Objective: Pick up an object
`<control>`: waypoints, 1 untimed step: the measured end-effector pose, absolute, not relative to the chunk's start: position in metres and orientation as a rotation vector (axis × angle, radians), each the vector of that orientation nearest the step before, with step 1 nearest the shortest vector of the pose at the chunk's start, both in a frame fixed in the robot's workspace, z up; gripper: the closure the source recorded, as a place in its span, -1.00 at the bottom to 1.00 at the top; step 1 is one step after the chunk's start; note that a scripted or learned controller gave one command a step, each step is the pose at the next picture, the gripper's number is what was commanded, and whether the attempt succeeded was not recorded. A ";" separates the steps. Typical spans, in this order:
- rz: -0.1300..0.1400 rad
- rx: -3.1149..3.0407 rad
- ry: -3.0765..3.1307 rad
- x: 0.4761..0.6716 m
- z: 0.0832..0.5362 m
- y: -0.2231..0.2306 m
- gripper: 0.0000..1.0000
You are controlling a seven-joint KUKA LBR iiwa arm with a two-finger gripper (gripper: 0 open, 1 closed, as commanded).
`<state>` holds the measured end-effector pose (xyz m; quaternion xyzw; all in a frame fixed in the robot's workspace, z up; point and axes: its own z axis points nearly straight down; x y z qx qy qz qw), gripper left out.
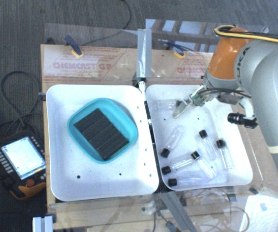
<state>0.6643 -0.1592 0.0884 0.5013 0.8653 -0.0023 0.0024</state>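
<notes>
The clear tubes with black caps point(193, 159) lie scattered in the right bin point(245, 178), thin and almost see-through against the white floor. The end effector point(181, 108) is low over the back part of this bin, and I cannot tell its state. The left bin point(57, 187) holds a blue tray point(124, 115) with a dark ribbed pad point(102, 134).

Dark carpet floor point(23, 13), wooden bench point(100, 64)
</notes>
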 end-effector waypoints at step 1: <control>-0.023 1.700 2.631 0.667 0.088 -0.134 -1.00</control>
